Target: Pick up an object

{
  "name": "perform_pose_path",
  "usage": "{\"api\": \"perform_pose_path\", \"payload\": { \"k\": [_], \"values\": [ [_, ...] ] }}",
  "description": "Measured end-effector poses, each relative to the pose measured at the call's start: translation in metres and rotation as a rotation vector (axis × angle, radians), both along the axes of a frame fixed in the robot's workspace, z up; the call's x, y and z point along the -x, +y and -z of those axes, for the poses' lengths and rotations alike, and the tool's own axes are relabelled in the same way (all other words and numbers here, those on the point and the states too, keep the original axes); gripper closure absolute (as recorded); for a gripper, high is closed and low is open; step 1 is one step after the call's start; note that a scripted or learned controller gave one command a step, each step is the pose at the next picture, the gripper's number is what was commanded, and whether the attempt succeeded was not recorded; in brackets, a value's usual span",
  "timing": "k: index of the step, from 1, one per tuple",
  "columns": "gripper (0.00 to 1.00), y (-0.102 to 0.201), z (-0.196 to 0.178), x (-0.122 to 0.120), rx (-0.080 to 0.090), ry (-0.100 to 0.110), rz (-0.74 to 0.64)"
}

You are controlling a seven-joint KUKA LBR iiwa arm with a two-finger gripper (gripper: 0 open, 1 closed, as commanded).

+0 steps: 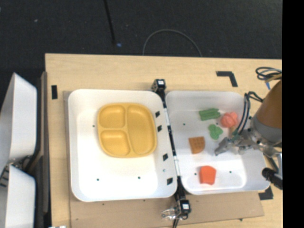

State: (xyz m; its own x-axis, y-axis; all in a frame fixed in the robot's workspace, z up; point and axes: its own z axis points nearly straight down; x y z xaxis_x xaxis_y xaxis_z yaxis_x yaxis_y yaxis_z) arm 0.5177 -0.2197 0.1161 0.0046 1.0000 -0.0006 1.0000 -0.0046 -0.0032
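The tool (224, 148) hangs low in the right bin (190, 184), fingers apart and unloaded; the brown block (196, 144) lies just left.

Counter (118, 70) is showing pale tan wood w/ small black corner marks. Both bins are looking plain white: left bin (80, 175) and right bin (237, 179). Divided plate (127, 129) in left bin is showing solid yellow-orange, no pattern. In right bin: flat block (209, 113) at far side is reading green; smaller lump (215, 131) just nearer, also green; round piece (229, 119) to its right, pinkish-red; square piece (196, 144) mid-bin, brown-orange; near block (207, 175), bright red-orange. Hand (224, 147) is looking dark grey, arm body (271, 109) above it brownish-orange. Floor (142, 18) beyond counter is showing black, w/ thin grey cable (172, 31) looping.
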Motion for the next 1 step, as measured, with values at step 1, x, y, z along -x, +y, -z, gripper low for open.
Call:
{"api": "perform_pose_path", "payload": {
  "k": [1],
  "values": [
    [1.00,-0.0011,-0.0149,-0.0019,0.002,-0.008,0.004]
  ]
}}
